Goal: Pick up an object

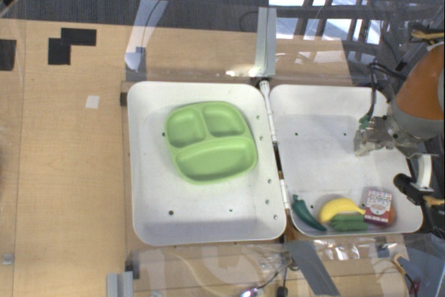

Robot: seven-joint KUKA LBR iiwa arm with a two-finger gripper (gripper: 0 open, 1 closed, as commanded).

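Arm [421,97] mostly cut off at right edge; gripper [366,139] hanging over right bin [313,149], perhaps empty, grip state impossible to tell.

Arm [423,90] enters from right, orange band visible; end effector [366,139] lowered, pointing left.

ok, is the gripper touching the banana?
Apart. The camera view shows the gripper over bare bin floor near the right bin's upper right, with open white floor between it and the banana at the front edge.
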